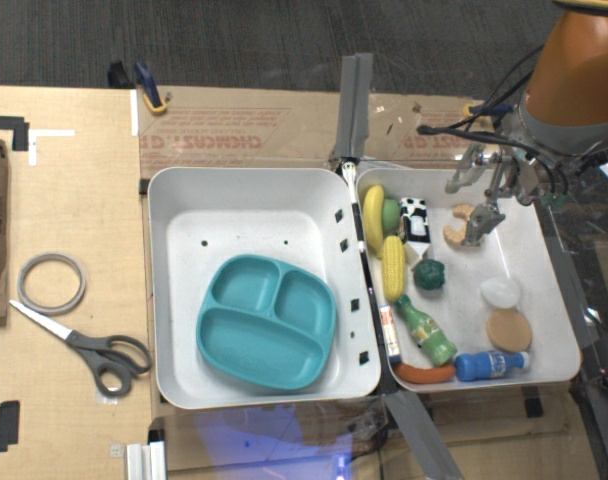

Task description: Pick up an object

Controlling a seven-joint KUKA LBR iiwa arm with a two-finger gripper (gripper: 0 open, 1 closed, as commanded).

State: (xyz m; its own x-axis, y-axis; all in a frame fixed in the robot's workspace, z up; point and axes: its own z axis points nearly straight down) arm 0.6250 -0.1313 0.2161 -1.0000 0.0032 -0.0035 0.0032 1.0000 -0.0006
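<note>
The claw (476,226) hangs over a tan pastry piece (455,233); its grip I cannot tell. Looks light, stiff; pinch its narrow sides.

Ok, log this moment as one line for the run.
phase: reach | gripper: low in right bin, over tan piece | nothing seen held | teal tray: left bin
</note>
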